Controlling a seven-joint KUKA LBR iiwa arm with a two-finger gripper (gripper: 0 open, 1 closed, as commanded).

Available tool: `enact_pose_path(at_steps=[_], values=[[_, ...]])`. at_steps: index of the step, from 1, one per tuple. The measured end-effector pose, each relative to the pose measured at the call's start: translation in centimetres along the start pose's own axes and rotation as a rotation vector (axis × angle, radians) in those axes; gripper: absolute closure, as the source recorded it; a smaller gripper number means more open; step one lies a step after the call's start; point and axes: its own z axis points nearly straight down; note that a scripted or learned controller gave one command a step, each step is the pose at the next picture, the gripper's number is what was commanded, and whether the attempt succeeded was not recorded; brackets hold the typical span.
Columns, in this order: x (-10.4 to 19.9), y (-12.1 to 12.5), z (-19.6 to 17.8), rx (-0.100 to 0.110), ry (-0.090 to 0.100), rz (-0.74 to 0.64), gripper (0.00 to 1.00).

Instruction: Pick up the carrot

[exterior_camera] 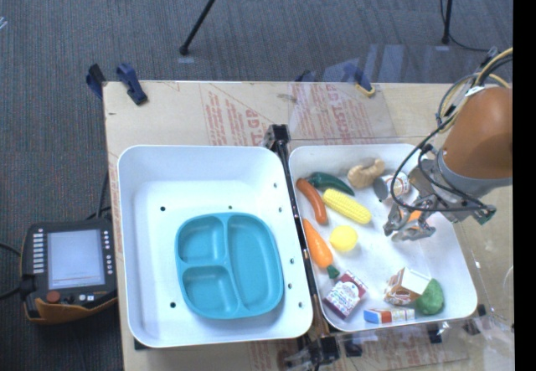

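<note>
Orange carrot lies in the right bin, against its left wall, well to the left of my gripper and a little nearer the camera. Between them sits a yellow lemon, with a corn cob just above it. I cannot tell how the gripper is set. A blue divided plate rests in the left bin.

A blue three-compartment plastic tray lies in the left white bin; a yellow toy corn cob and yellow ball lie in the right one.
</note>
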Motion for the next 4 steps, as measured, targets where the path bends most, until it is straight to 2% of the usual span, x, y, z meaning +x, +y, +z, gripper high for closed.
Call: enact_pose_path(at_steps=[1,2,3,4], values=[[-3.3,2.2,-4.1,0.002,0.004,0.142,1.00],[-3.2,2.3,-4.0,0.001,0.006,0.142,0.00],[-2.1,0.3,1.5,-0.005,0.011,0.153,0.00],[-2.6,0.3,0.0,0.000,0.001,0.151,1.00]])
